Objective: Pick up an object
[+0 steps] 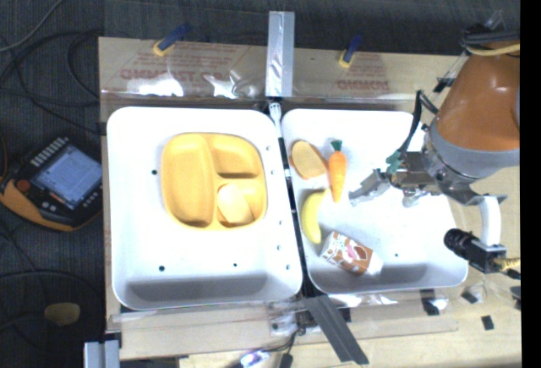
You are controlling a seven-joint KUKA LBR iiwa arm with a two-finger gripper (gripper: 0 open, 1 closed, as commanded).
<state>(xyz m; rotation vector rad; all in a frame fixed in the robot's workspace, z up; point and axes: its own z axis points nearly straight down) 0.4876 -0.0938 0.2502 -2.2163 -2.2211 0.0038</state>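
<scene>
**Arm over the right bin, nothing between its fingers**

Near the front edge of the right bin (406,269) lies a small brown-and-white carton (347,254), tilted. Just behind it, along the bin's left wall, sits a yellow banana (311,216). Farther back stands an orange carrot (336,174) with a green top, and beside it, in the far left corner, a tan bread-like piece (308,159). The gripper (368,187) hangs over the middle of this bin, just right of the carrot; its fingers are spread open and grip nothing. In the left bin (135,265) a yellow divided tray (211,178) rests near the centre. Blue clamps (171,39) sit at the surface's far edge.
</scene>
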